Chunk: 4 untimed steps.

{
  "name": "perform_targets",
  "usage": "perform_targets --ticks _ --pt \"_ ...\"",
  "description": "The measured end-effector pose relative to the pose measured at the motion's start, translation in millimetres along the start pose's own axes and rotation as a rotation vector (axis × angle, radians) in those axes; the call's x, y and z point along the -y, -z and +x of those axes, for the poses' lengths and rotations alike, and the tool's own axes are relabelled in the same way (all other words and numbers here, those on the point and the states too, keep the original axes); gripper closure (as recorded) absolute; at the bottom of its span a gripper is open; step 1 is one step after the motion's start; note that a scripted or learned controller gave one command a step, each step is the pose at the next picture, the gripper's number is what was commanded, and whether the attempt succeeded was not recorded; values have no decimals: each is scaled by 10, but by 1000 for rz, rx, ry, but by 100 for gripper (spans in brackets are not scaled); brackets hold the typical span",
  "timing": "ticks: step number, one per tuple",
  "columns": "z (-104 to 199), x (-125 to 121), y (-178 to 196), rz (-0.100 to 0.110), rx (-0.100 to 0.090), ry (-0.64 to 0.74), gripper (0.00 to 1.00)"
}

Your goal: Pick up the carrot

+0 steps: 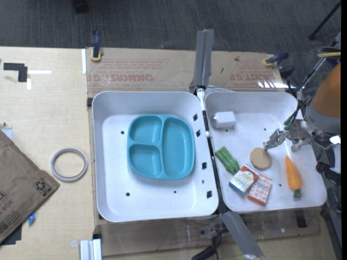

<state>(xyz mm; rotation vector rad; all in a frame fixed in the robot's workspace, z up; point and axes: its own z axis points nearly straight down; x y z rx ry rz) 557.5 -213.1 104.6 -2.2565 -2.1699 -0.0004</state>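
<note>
The orange carrot (293, 174) lies near the right wall of the right bin (238, 104), its green tip pointing toward the front. My gripper (285, 142) hangs just behind and slightly left of the carrot, a short gap away from it. The fingers (274, 140) are spread open with nothing between them. The arm with its orange band (329, 93) reaches in over the bin's right rim.
The right bin also holds a tan round biscuit (261, 158), a green vegetable (226, 160), two small cartons (244, 179) (261, 189) and a white block (224, 119). A blue divided plate (161, 147) sits in the left bin (108, 161). A tape ring (69, 163) lies on the bench.
</note>
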Motion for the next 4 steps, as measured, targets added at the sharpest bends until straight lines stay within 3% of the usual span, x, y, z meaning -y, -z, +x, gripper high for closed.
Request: perform_targets --ticks 1,2,3,4 --pt "25 318 -112 -15 -1 -78 0" --pt "98 764 -121 -16 6 -272 0" --pt "95 766 -78 -9 5 -273 100" --pt "849 737 963 -2 9 -405 100"
